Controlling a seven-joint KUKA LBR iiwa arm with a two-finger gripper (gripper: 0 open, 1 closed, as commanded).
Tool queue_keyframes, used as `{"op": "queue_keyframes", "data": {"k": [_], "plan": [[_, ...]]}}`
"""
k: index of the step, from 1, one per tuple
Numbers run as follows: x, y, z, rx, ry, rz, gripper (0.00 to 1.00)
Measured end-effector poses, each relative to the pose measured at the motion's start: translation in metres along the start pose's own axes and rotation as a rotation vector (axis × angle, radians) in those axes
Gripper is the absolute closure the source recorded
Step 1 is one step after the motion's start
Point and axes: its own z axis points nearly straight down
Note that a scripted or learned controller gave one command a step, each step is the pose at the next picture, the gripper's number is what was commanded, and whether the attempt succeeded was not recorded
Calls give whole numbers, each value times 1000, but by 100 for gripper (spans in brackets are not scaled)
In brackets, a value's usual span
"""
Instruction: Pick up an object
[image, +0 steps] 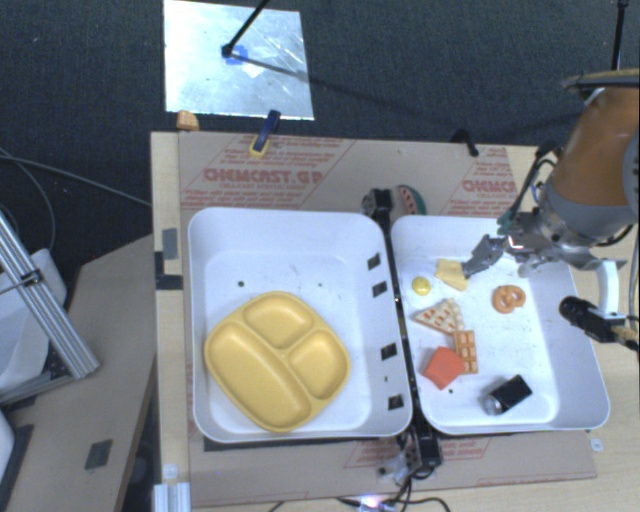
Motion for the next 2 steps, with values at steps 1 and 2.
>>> {"op": "queue_keyframes", "data": {"k": [1, 2], "plan": [[-73, -39, 124, 8, 0, 9, 0], [6, -102, 125, 6, 5, -3, 0]]}}
